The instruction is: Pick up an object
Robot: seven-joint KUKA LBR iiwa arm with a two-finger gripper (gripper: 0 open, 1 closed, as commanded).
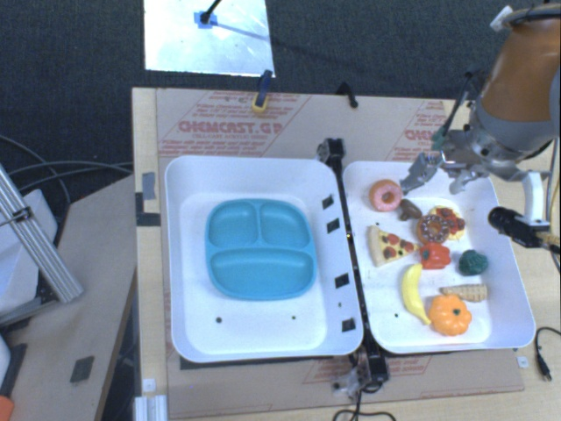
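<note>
Even, bright overhead light; glare on the foil sheet [209, 24]; soft shadows; slightly grainy.

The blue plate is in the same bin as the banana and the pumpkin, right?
Not quite. In the camera view the blue plate sits in the left bin, by itself. The banana and the pumpkin are in the right bin.

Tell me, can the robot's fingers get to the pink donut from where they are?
Probably yes. The gripper hangs over the right bin, just up and right of the pink donut. Nothing lies on top of the donut, and only a small brown piece sits close on its lower right.
</note>
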